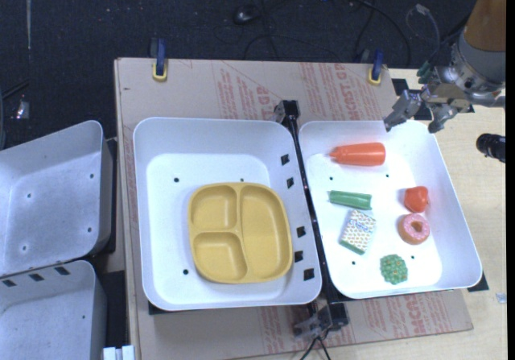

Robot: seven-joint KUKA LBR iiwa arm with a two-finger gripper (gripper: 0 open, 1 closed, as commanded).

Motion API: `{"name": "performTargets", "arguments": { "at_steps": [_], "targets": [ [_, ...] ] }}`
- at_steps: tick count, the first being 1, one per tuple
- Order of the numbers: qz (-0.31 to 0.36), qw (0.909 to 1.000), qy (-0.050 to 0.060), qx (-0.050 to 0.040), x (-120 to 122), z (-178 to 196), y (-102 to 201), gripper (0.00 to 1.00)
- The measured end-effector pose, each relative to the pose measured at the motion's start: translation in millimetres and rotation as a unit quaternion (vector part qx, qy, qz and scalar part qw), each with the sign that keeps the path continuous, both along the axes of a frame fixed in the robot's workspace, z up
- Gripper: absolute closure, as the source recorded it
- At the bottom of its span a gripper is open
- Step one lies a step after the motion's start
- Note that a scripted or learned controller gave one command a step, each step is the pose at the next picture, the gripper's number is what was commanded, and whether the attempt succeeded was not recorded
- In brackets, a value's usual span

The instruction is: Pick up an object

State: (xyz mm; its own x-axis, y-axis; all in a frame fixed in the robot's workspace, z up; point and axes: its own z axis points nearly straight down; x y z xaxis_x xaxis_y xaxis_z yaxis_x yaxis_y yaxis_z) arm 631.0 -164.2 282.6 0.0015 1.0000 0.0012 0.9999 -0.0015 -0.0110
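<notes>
While the gripper [417, 115] hangs over the right bin's [451, 189] far rim, fingers spread, nothing sits between them. Carrot [359, 155] lies nearest below.

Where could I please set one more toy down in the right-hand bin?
Bare floor lies in the shallow white right bin between the orange toy carrot and the far rim, and along its near-left corner. The middle is crowded: green bar, patterned block, pink doughnut.

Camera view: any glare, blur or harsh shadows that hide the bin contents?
Camera view: even light, soft shadows; white bins bright but not blown out; carrot and yellow tray sharp; gripper at the bin's far corner slightly soft.
</notes>
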Motion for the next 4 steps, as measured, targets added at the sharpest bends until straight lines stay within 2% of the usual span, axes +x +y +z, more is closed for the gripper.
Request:
{"name": "performTargets", "arguments": {
  "at_steps": [1, 3, 4],
  "targets": [
    [0.001, 1.0000, -0.005, -0.0010, 1.9, 6.7, 0.5, 0.00],
    [0.002, 1.0000, -0.003, -0.0001, 8.7, -119.5, 6.8, 0.00],
    [0.001, 1.0000, -0.003, -0.0001, 4.0, -183.4, 9.9, 0.00]
  ]
}}
